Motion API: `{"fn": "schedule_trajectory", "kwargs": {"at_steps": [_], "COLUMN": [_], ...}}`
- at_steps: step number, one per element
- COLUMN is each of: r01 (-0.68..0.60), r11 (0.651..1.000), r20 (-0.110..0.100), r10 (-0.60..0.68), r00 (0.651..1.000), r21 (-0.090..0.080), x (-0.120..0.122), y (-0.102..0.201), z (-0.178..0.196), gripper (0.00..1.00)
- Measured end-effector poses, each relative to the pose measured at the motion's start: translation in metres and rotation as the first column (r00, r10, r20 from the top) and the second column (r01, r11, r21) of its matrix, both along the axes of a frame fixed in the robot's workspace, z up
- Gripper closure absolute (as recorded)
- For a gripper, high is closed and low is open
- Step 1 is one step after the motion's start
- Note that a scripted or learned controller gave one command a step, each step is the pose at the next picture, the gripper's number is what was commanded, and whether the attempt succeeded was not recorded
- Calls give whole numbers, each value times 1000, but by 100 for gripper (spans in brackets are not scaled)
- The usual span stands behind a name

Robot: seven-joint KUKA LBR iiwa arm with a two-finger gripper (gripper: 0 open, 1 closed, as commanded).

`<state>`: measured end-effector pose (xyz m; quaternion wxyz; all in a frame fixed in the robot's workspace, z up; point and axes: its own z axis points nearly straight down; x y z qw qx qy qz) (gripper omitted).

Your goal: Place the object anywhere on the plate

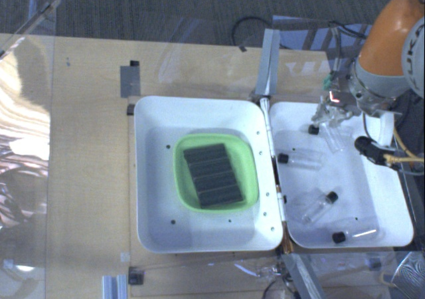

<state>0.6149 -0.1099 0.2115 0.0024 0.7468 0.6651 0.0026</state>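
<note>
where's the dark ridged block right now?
In the camera view, the dark ridged block lies on the green plate in the left bin, across the divider from the clear vials in the right bin.

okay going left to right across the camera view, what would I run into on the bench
Left white bin → green plate with a dark ridged block on it → right white bin with clear black-capped vials → gripper on the grey and orange arm.
</note>
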Motion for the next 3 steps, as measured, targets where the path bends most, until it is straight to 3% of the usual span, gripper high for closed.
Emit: {"fn": "schedule_trajectory", "kwargs": {"at_steps": [1, 2, 3], "r01": [-72, -192, -191], "r11": [997, 981, 982], "r20": [-4, -2, -2], "r10": [72, 192, 191], "r00": [997, 981, 982], "r21": [0, 0, 0], "x": [-70, -63, -63], "y": [53, 139, 139], "z": [-23, -27, -27], "gripper": [100, 100, 0]}}
